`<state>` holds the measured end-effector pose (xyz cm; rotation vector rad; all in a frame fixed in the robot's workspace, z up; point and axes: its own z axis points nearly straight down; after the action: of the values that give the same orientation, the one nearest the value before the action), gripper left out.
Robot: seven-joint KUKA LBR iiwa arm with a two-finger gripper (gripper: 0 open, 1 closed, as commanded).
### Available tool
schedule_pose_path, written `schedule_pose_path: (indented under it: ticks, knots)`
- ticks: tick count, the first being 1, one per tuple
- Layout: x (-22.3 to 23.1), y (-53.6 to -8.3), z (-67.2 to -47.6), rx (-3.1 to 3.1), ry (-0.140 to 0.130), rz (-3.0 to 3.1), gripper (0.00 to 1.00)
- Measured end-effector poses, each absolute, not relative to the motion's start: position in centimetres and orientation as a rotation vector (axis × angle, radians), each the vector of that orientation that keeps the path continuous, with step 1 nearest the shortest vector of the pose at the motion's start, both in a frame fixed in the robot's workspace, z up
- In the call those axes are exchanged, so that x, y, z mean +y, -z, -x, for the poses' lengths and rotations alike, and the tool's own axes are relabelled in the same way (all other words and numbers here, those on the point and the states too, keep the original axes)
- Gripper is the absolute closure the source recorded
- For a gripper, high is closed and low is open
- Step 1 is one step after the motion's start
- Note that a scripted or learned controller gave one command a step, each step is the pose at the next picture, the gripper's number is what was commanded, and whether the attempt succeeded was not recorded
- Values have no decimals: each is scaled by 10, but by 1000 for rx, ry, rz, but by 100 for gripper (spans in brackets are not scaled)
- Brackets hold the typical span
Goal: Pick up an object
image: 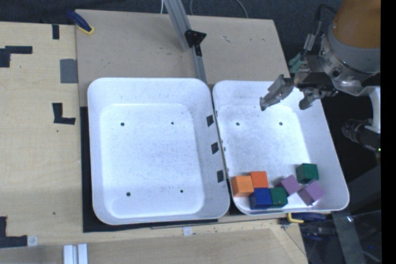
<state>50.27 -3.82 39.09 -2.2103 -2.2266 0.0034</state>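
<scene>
The two white bins (151, 93) look like smooth, slightly glossy plastic. The bench (37, 133) looks like matt pale wood. The blocks (272, 188) look matt

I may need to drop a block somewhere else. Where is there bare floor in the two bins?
The left bin shows bare floor across its whole area. In the right bin, the floor from the far wall down to the blocks is bare, with the gripper above its far end. The near end is crowded: orange blocks, blue block, green blocks, purple blocks.

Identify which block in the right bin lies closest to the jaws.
The dark green block, at the cluster's upper right, apart from the others and nearest the gripper.
</scene>
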Motion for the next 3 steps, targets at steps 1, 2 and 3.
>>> schedule_pose_path:
  ticks: [1,2,3]
  knots:
    - [0,-360,-485,-2224,-4,2214,0]
    - [-39,-449,-483,-2224,8,2228,0]
    - [33,-380,-488,-2226,-8,2209,0]
